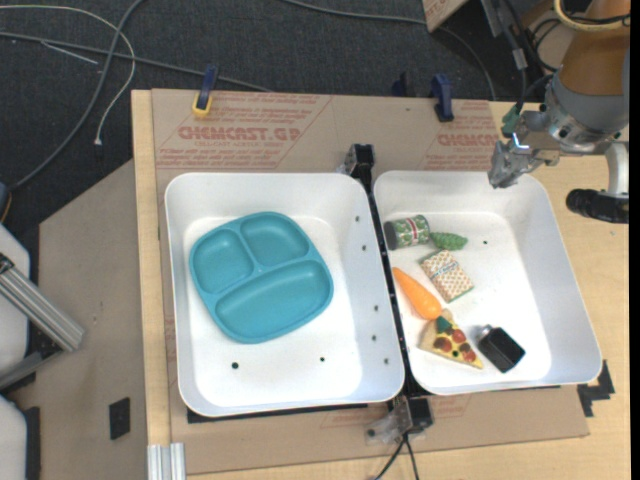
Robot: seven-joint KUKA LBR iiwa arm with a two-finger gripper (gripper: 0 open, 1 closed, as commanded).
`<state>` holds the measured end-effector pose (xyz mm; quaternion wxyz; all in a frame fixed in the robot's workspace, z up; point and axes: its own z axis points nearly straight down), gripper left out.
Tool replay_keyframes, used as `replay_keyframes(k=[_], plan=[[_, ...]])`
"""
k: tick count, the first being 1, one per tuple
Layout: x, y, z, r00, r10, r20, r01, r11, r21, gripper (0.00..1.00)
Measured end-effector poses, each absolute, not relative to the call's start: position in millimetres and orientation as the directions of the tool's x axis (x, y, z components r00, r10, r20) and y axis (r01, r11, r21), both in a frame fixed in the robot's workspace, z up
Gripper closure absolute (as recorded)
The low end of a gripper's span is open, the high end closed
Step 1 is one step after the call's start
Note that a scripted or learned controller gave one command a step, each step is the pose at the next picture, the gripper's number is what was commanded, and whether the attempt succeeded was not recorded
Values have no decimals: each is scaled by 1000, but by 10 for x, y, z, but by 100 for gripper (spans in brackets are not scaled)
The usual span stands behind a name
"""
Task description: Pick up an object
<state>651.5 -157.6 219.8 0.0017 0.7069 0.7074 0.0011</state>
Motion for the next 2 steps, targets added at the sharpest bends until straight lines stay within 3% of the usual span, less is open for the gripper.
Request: replay_keyframes(k=[1, 2], plan=[[6435, -1016, 2115, -5, 1000, 3, 1000, 5, -3, 100], [6489, -455, 2166, -7, 1000, 3, 1000, 7, 1, 100]])
